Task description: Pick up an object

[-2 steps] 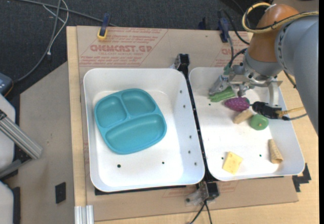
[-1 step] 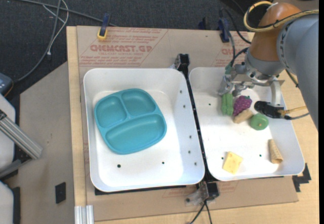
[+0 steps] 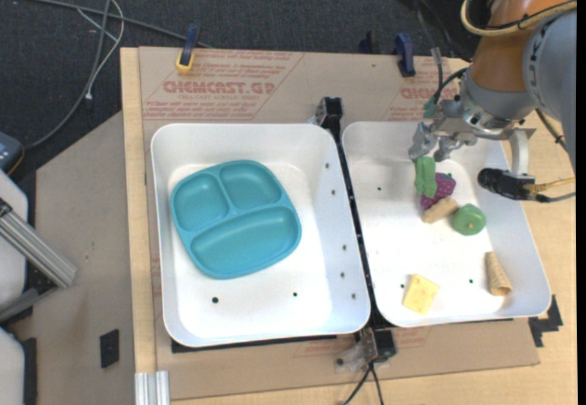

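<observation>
— What did the object look like?
— A long green plastic piece (image 3: pixel 426 178), upright, in the right shallow white bin (image 3: pixel 385 238), touching a purple grape-like toy (image 3: pixel 441 189) and a tan stub (image 3: pixel 439 211).
— And against the grey two-finger gripper (image 3: pixel 430 145)?
— Its top end sat right under the fingertips; whether they were spread or clamped on it, I could not tell.
— Anything nearby?
— A green round toy (image 3: pixel 469 220), a yellow wedge (image 3: pixel 420 293), a tan cone (image 3: pixel 498 274); a teal divided plate (image 3: pixel 236 217) lay in the left bin (image 3: pixel 183 302).
</observation>
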Motion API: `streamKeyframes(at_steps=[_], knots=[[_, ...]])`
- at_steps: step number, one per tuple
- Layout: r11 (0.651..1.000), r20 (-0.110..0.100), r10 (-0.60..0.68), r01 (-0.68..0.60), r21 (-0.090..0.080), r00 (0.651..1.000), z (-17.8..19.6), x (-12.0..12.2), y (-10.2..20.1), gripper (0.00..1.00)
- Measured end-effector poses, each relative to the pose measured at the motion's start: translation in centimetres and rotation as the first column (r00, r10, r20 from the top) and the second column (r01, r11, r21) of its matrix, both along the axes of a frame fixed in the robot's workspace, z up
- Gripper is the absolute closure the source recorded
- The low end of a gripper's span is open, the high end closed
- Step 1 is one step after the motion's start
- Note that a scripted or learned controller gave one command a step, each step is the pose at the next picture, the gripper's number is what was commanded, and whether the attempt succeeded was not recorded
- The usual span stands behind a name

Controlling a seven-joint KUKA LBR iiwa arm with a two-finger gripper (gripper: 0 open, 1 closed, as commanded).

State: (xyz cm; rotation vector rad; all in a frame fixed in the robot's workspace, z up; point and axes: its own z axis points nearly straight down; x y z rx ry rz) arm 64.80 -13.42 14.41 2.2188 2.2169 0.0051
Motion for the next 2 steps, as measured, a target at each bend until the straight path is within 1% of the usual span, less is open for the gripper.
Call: streamKeyframes(at_steps=[1,2], knots=[[1.000,0.003,0.003,-0.003,0.000,1.000,6.2,0.0,0.7,1.00],[1.000,-0.002,0.002,-0.002,0.001,1.000,7.6,0.1,0.8,1.00]])
